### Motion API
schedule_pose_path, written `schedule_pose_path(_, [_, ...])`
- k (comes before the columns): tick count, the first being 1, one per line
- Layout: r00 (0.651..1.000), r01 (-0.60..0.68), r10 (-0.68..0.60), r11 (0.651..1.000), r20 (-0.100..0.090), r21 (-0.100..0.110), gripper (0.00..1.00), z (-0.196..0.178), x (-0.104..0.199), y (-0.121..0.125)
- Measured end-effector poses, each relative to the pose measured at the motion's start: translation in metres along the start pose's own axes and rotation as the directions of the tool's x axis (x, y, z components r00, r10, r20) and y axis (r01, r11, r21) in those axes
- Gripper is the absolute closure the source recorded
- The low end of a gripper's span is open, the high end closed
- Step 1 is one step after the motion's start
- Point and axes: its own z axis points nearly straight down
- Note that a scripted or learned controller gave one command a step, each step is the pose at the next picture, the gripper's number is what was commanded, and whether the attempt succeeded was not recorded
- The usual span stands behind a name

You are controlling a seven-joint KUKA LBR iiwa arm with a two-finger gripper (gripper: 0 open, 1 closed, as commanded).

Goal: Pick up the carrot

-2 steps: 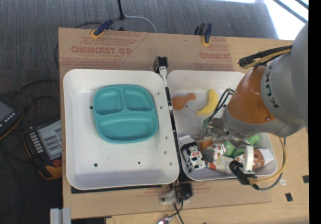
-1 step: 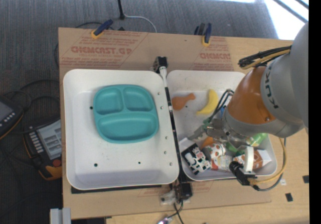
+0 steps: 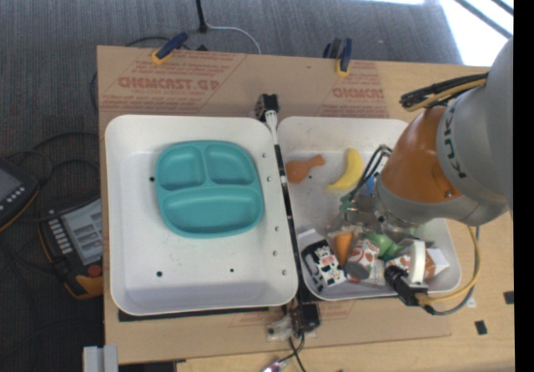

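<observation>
Two white bins sit side by side on the bench; the left bin bears a teal divided plate. Right bin: the carrot lies amid clutter beneath the gripper, whose grasp I cannot tell, near a banana and an orange drumstick toy.

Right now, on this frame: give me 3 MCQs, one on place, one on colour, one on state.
1. Where does the tray lie?
A. left bin
B. right bin
C. on the bench outside the bins

2. What colour is the tray?
A. red
B. teal
C. yellow

3. How does the banana lie?
A. on the tray
B. bare on the right bin floor, apart from the pile at the near end
C. outside the bins

Answers:
1 A: the tray sits on the floor of the left bin.
2 B: it is teal against the white bin.
3 B: the banana lies near the far end beside an orange toy, clear of the pile under the arm.
</observation>
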Motion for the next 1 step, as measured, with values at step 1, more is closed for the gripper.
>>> schedule_pose_path(1, [1.0, 0.0, 0.0, 1.0, 0.0, 0.001, 0.0, 0.0001, -0.0002, -0.0002])
